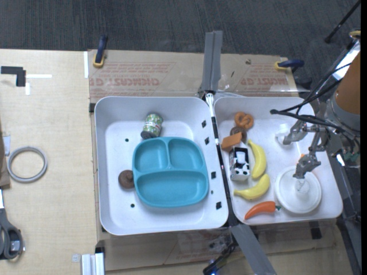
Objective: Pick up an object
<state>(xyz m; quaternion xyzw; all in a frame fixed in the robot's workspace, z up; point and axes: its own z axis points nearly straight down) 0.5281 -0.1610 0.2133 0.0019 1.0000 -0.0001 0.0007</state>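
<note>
From the overhead camera you saw the gripper point(300, 154) over the right bin point(269, 109), its two fingers spread wide with nothing between them, one above the white plate point(298, 195). In that bin lay two bananas point(258, 160), a black-and-white cow toy point(241, 164), an orange carrot point(260, 209) at the front, a brown block point(232, 140) and a pretzel point(243, 120). The left bin point(109, 153) held a blue divided tray point(170, 172), a small can point(152, 125) behind it and a brown donut point(126, 179) just beside its left edge.
</note>
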